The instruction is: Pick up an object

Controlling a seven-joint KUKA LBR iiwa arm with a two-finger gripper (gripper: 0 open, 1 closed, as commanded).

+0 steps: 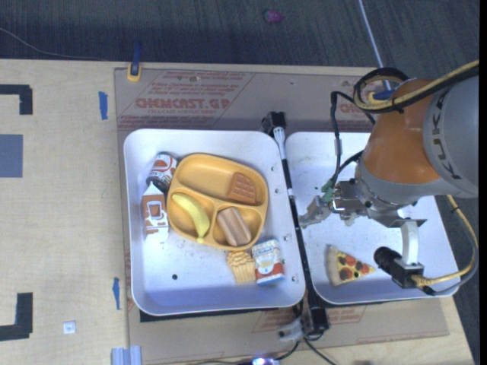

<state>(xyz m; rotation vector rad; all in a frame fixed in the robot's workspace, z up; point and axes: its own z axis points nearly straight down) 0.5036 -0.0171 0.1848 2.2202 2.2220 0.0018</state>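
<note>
Even, fairly bright overhead light falls on the counter (61, 226), with soft, short shadows. The white bins (205, 291) show a mild bluish sheen without harsh glare. Detail is slightly soft and grainy.

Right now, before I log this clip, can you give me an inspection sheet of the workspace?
Surface: two white bins side by side, left bin and right bin, on a brown board.
Job's things: pizza slice in the right bin; yellow divided plate in the left bin, holding a banana, a hot dog and a waffle.
Clutter: can, small carton, fries and another carton around the plate.
Grippers: gripper low over the right bin, away from the pizza slice; jaws' state unclear.
Cables: yellow and black cables on the arm.
Surroundings: dark carpet, blue tape marks.
</note>
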